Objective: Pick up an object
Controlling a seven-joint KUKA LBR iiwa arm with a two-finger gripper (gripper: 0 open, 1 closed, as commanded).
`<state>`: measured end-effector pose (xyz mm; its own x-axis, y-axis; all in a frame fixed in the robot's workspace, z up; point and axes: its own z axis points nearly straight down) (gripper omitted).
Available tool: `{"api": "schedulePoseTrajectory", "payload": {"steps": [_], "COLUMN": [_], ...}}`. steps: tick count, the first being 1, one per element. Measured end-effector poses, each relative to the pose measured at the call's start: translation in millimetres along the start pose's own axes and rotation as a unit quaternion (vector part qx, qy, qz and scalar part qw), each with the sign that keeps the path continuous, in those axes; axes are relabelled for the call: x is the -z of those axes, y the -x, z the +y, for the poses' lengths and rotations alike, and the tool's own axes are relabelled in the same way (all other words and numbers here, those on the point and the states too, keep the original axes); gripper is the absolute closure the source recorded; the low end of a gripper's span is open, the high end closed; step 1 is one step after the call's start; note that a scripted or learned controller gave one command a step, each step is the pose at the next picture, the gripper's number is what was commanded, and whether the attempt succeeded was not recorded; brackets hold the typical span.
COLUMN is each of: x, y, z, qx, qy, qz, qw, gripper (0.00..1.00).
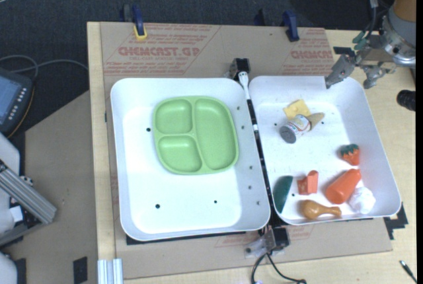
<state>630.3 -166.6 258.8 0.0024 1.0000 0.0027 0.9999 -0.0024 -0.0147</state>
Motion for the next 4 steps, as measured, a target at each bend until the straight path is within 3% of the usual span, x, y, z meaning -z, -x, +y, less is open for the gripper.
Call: {"api": "schedulePoseTrajectory", "payload": {"steps": [1, 4], "x": [8.7, -153.8], "y": [-0.5, -7.8], "z": [2.0, 10.3], "qx": [0.001, 0.003], "qy": [0.007, 0.007], "qz": [-0.001, -0.001], "qw": [1.0000, 1.0000], "gripper": [0.00, 0.00]}}
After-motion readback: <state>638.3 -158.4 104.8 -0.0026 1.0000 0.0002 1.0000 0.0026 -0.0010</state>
